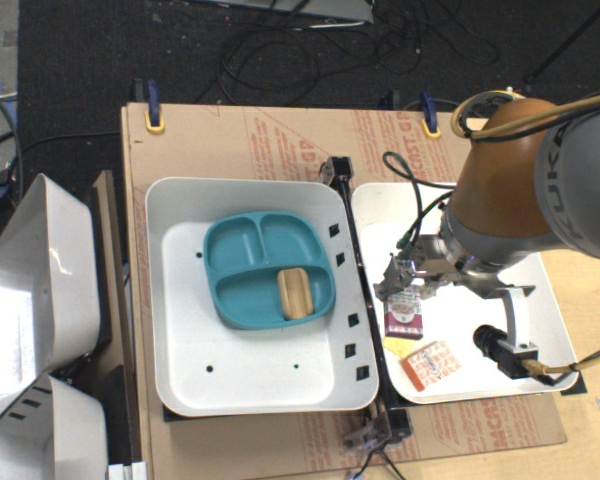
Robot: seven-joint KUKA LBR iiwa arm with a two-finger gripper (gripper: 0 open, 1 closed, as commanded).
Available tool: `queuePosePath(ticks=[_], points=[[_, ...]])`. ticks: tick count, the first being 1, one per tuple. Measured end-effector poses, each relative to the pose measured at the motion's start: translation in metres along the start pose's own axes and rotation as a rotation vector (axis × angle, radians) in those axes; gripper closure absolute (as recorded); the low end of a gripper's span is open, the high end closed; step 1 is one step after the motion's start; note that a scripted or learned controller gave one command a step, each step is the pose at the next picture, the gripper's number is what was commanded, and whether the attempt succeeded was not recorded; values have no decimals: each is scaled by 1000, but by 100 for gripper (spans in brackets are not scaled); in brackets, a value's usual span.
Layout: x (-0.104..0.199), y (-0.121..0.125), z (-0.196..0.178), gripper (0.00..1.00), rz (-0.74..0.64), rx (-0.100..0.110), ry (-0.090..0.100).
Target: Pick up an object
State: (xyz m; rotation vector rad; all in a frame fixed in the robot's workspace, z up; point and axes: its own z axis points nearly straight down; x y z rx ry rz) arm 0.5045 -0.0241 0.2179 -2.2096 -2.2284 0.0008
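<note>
Arm bulks largest, grey with orange band, reaching in from the right over the right bin. End effector hangs at that bin's left side, pointing down. Purple packet lies directly below and touching or nearly so; its long axis runs toward the bench's near edge. Orange box sits nearer, slightly right, tilted. Cannot tell the opening or whether anything is gripped. Teal tray with tan block in left bin.

Teal divided plate in left bin, tan block on it, black cables on floor
</note>
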Motion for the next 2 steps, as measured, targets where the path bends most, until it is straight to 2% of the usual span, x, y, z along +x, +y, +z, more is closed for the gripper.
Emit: queuePosePath(ticks=[1, 2], points=[[54, 3, -6, 100, 0, -2, 0], [107, -13, -21, 100, -1, -3, 0]])
